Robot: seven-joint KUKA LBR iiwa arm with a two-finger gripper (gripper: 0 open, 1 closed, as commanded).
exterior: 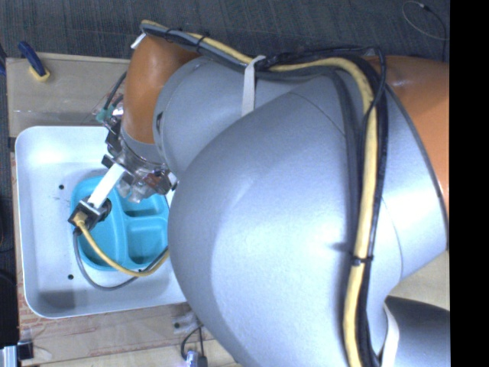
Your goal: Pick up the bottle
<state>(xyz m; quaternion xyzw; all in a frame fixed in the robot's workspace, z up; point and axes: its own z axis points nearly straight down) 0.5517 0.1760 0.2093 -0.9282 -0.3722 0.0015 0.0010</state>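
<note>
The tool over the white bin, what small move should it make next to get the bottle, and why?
Probably lift and pull back a little first. The tool hangs low over a blue divided tray in the left white bin, and the grey arm covers most of the bench, so I cannot make out a bottle. Clearing the view would let it be found before any grasp.

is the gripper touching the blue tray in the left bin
Cannot tell. In the camera view the gripper overlaps the blue tray inside the left bin, but the slanted look down hides any contact or gap between them.
</note>
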